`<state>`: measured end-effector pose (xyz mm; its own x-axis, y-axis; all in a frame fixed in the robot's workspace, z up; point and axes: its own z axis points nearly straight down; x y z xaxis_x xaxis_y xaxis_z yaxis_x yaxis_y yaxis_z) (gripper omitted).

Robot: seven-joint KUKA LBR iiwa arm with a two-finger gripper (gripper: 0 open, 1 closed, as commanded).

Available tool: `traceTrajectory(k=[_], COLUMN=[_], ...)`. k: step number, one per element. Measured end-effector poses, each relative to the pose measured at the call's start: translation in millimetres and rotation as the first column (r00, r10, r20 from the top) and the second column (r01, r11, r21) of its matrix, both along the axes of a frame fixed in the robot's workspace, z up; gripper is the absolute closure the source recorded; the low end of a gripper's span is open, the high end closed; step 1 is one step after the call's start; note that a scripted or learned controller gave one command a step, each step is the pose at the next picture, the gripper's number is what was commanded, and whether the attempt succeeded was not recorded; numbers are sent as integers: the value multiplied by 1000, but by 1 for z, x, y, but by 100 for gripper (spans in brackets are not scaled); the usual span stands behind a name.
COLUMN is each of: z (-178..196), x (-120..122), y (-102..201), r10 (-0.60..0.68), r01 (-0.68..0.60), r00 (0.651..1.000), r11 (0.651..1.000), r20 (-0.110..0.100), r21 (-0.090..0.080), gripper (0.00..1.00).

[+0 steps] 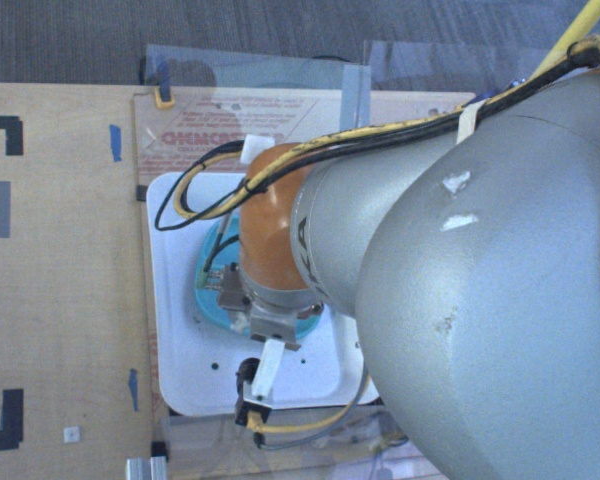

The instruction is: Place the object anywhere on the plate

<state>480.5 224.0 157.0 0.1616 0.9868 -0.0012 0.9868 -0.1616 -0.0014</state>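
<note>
A light blue plate [212,290] lies in the white bin [180,368], mostly covered by my arm. My wrist with its orange band hangs straight over the plate, so the gripper below it is hidden from the camera. No task object can be made out; whatever lies on or near the plate under the wrist is hidden.
The white bin sits on a wooden bench [60,268] marked with black tape corners and blue tape bits. A printed cardboard sheet [240,118] lies behind the bin. Bare bin floor shows at the front left. The grey arm fills the right side.
</note>
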Motion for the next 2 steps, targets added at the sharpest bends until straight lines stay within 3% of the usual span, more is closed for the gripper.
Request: traceTrajectory(k=[1, 2], z=[-20, 20], x=[-3, 82], y=[1, 1], r10=[147, 324], r01=[-147, -324], r00=[989, 946], r11=[989, 946], r20=[-4, 2], r21=[1, 0], gripper=[100, 100])
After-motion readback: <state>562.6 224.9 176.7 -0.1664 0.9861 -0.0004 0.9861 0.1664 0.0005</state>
